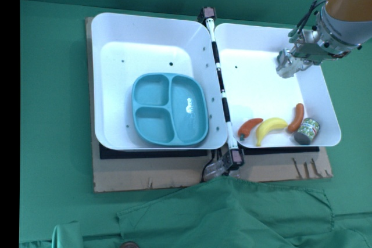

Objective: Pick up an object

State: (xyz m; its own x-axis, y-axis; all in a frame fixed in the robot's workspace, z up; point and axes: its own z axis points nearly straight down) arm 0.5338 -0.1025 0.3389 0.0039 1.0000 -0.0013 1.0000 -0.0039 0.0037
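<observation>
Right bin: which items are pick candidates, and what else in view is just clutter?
Pick candidates, all in the right bin:
- banana
- red chili pepper
- sausage
- small can
- gripper hangs above the bin's far side, apart from all four

Just lying about:
- teal divided plate in the left bin
- green cloth at the front

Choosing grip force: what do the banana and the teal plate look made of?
Banana: probably toy plastic, smooth, evenly yellow and unmarked. Teal plate: likely hard moulded plastic or silicone, glossy, judging by the bright glint in one of its compartments.
</observation>
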